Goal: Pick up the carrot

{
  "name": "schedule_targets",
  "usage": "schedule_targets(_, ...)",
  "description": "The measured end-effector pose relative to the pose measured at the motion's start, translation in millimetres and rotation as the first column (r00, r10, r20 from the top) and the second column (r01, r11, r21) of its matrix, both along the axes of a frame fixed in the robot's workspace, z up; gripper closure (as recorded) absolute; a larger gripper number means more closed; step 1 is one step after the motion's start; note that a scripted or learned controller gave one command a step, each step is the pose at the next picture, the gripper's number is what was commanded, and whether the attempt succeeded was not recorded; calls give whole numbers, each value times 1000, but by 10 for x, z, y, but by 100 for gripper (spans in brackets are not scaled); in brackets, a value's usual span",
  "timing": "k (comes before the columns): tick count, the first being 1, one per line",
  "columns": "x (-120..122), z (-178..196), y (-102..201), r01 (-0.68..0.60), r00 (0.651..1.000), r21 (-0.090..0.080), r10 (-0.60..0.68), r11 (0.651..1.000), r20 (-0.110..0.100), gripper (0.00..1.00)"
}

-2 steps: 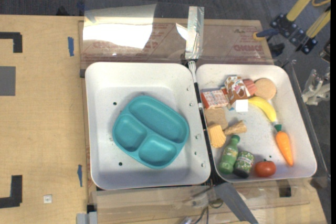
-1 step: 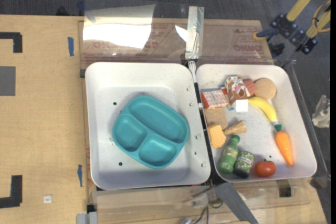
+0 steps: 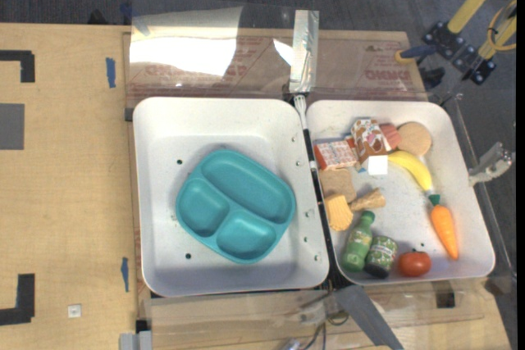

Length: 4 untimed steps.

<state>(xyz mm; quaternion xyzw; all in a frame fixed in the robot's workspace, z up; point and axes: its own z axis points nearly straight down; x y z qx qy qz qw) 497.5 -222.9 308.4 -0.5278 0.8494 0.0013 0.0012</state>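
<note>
Wooden bench [image 3: 66, 176] — two white bins side by side: left bin [image 3: 156, 135], right bin [image 3: 467, 176].

Orange carrot [image 3: 445, 230], yellow banana [image 3: 413, 170], teal plate [image 3: 235, 204], white bins [image 3: 156, 176].

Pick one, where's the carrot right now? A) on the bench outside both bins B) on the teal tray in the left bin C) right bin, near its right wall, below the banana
C: the carrot lies in the right bin, just below the banana, near the right wall.
</note>
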Motion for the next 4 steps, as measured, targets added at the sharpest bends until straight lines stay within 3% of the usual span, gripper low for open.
schedule_targets(1,-190,-1722,23,166,986,3,-166,986,-9,0)
schedule_targets(2,-154,-2203,308,-148,989,-5,148,989,2,0)
schedule_targets(3,-116,-2097,343,-150,989,-3,150,989,12,100)
schedule_targets(4,-146,-1230,767,-76,997,-3,76,997,8,100)
